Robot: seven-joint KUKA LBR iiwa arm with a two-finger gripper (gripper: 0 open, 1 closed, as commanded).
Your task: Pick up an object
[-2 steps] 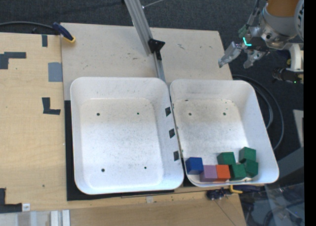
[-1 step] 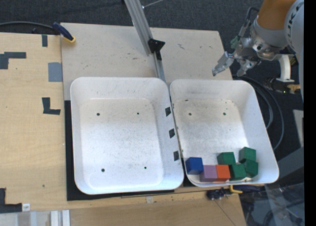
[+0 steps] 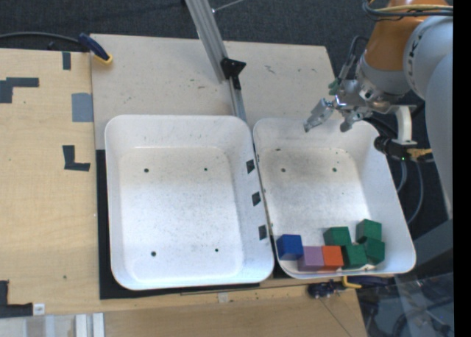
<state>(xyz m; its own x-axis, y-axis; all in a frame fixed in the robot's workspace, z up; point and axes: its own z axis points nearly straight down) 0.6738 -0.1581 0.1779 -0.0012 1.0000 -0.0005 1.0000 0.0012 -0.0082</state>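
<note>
Pale wooden desk (image 3: pixel 44 181) carries two shallow, glossy white bins, speckled with fine dark grit. Small matte blocks cluster in the right bin (image 3: pixel 309 181) toward 5 o'clock: blue cube (image 3: pixel 289 246), purple cube (image 3: pixel 313 257), orange cube (image 3: pixel 333 256), several green blocks (image 3: pixel 357 243). Metal fingers (image 3: pixel 333 112) hang spread apart, holding nothing, above that bin's rim at 1 o'clock, well apart from the blocks

Two white bins on bench: left bin (image 3: pixel 180 199), right bin (image 3: pixel 331 181). Blocks, all in right bin along near edge toward near-right corner: one blue block (image 3: pixel 290 246), one purple block (image 3: pixel 313 257), one orange block (image 3: pixel 333 256). Green blocks (image 3: pixel 360 243) clustered tight; counted about four, exact number uncertain. One arm, one gripper (image 3: pixel 331 116).
</note>
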